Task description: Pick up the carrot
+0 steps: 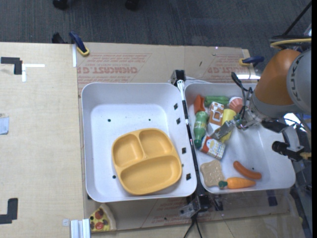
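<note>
The carrot (pixel 239 183) is orange with a green stem end pointing left. It lies flat near the front wall of the right bin (pixel 277 180), just below a red-orange sausage (pixel 246 170). My gripper (pixel 225 130) hangs over the pile of toy food in the middle of that bin, above a yellow piece (pixel 228 117) and a red-and-white carton (pixel 214 147). It sits well behind and to the left of the carrot and does not touch it. The orange band of the arm (pixel 278 79) rises to the right.
A bread slice (pixel 212 172) lies left of the carrot. A green bottle (pixel 199 124), a juice carton (pixel 216 113) and other toys crowd the bin's back left. The left bin (pixel 99 133) holds a yellow divided plate (pixel 147 161). A toy pizza slice (pixel 100 220) lies on the bench.
</note>
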You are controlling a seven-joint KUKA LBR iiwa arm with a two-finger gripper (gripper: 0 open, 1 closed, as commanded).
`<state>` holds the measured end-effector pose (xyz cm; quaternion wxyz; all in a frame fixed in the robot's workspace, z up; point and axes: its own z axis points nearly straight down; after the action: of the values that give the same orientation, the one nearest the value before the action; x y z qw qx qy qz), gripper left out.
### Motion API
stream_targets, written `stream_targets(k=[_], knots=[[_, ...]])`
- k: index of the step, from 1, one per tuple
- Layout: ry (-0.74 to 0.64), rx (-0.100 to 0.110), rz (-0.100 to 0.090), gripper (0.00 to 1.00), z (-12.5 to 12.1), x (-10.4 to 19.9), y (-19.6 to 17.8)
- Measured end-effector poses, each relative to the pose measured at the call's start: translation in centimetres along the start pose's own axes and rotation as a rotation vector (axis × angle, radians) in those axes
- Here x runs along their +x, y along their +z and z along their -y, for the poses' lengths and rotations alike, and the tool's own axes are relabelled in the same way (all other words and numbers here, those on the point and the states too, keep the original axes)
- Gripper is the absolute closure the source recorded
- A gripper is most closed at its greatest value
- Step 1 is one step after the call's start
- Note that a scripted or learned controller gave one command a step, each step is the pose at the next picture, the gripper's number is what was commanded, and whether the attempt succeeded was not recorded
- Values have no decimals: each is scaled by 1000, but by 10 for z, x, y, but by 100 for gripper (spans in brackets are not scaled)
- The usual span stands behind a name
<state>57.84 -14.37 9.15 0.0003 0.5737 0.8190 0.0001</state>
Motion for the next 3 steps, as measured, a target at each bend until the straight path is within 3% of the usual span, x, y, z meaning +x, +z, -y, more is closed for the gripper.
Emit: stream_targets(k=[1,2,3], knots=[[323,2,0,0,73,87,-100],[469,3,1,0,29,167,-99],[458,-12,21,0,16,225,-29]])
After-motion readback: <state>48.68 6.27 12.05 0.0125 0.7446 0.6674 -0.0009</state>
